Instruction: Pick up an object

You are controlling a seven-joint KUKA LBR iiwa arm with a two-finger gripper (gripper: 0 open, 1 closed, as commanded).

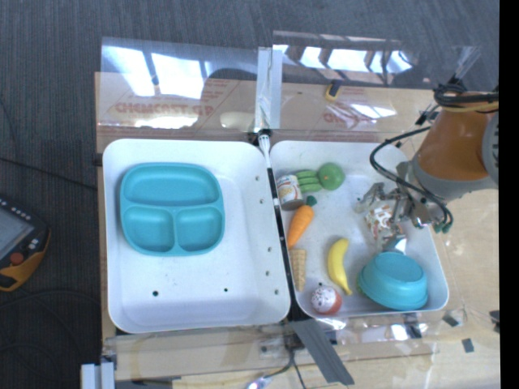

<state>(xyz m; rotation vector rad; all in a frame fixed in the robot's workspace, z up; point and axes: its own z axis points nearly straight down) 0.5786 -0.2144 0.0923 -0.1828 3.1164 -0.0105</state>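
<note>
The hand [388,215] is seen low in the right bin [357,156], just above the blue bowl [395,282] — whether it is spread cannot be told. The banana [338,266] is found left of the bowl, the carrot [299,224] farther left.

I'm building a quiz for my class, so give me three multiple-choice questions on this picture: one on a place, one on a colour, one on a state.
1. Where is the divided tray?
A. left bin
B. right bin
C. on the floor

2. What colour is the bowl?
A. red
B. teal
C. yellow

3. How does the bowl sit?
A. upside down
B. on its side
C. upright, opening up

Answers: 1 A, it lies alone in the left bin. 2 B, it matches the tray's teal. 3 C, its hollow inside faces the camera, beside the banana.
</note>
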